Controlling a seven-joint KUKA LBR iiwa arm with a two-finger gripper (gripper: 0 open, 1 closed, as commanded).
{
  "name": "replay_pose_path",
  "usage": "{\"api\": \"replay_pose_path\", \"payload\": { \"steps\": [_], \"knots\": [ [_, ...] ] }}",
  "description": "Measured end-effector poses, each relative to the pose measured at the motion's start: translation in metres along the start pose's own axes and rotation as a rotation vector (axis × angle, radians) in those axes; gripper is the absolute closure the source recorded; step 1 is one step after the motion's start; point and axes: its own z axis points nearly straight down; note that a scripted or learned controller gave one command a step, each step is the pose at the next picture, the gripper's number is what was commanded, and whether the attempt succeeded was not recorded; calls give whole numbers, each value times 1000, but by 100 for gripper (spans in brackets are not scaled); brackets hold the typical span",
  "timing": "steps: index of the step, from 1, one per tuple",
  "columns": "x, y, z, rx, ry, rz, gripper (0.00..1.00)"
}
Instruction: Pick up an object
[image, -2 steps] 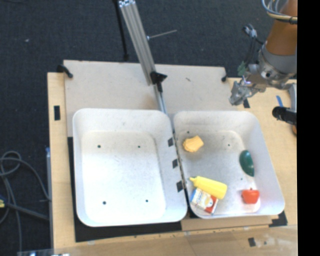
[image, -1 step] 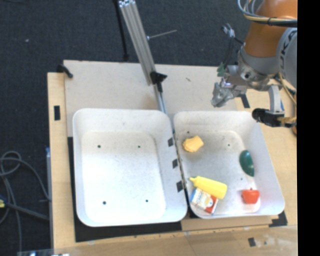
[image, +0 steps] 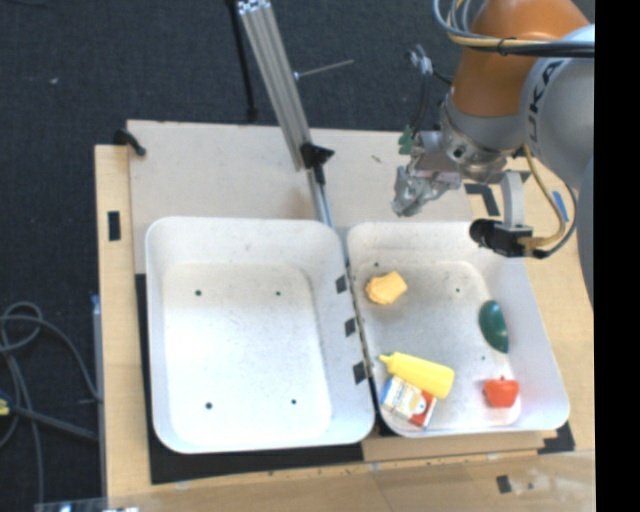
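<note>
The right bin (image: 520, 290) holds a yellow lumpy piece (image: 386, 288), a dark green oval object (image: 494, 325), a yellow mustard bottle (image: 418, 372) lying on its side, a small red and white packet (image: 407, 403) under it, and a small red-orange object (image: 501, 392). My gripper (image: 409, 200) hangs above the back left edge of the right bin, well above the yellow piece. Nothing shows between its fingers.
The left bin (image: 160, 300) lies beside the right one, sharing a middle wall. A slanted aluminium post (image: 285, 100) rises behind the bins. Black cables (image: 520, 238) trail from the wrist over the right bin's back edge.
</note>
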Motion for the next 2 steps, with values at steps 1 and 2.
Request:
{"api": "replay_pose_path", "payload": {
  "steps": [1,2],
  "knots": [
    [45,-8,20,2,-1,1,100],
    [94,-18,38,2,0,1,100]
  ]
}}
